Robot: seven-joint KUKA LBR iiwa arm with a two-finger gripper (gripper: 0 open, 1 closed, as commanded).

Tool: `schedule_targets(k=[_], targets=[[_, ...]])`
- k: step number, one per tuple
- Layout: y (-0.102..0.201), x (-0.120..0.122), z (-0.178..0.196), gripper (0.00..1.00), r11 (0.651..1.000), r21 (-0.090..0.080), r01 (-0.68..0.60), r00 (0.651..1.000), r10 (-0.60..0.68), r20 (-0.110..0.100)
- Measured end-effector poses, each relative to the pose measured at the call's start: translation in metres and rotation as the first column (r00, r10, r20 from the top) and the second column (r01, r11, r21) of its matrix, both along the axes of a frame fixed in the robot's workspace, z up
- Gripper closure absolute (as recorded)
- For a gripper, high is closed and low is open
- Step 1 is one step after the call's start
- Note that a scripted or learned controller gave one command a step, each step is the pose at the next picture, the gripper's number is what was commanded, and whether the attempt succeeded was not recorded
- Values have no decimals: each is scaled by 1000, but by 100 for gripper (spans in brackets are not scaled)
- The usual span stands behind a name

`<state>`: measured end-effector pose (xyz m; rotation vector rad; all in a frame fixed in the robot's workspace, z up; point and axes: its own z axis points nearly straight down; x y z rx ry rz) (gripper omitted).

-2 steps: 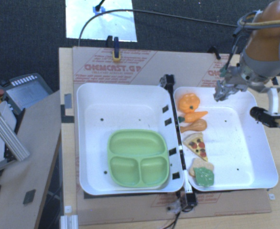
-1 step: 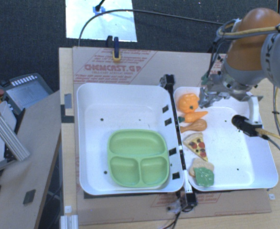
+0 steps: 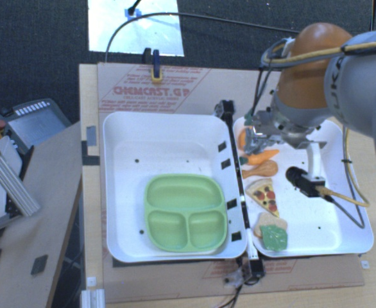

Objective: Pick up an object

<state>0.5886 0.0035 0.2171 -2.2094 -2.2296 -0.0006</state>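
The arm comes in from three o'clock and hangs over the right bin (image 3: 351, 236), its orange band high above the toys. The gripper (image 3: 257, 140) sits low at the bin's ten o'clock corner, right over a carrot (image 3: 263, 155); whether it is apart or together I cannot tell from here, as the wrist hides it. Just below the carrot lies a tan drumstick (image 3: 264, 169). Toward six o'clock from that is a pizza slice (image 3: 264, 194), and nearer the front edge a green lump (image 3: 274, 237) rests on a slice of bread (image 3: 265, 222). The left bin (image 3: 120, 172) holds a green divided tray (image 3: 185, 212) at its five o'clock side. Both bins rest on the surface (image 3: 156, 88).
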Motion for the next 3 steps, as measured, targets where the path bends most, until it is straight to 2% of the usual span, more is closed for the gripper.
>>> schedule_targets(k=[1, 2, 3], targets=[[40, -19, 3, 100, 1000, 0, 0, 1000, 0, 1], [95, -37, 15, 100, 1000, 0, -1, 1000, 1, 3], [92, -36, 14, 0, 1000, -2, 6, 1000, -6, 3]])
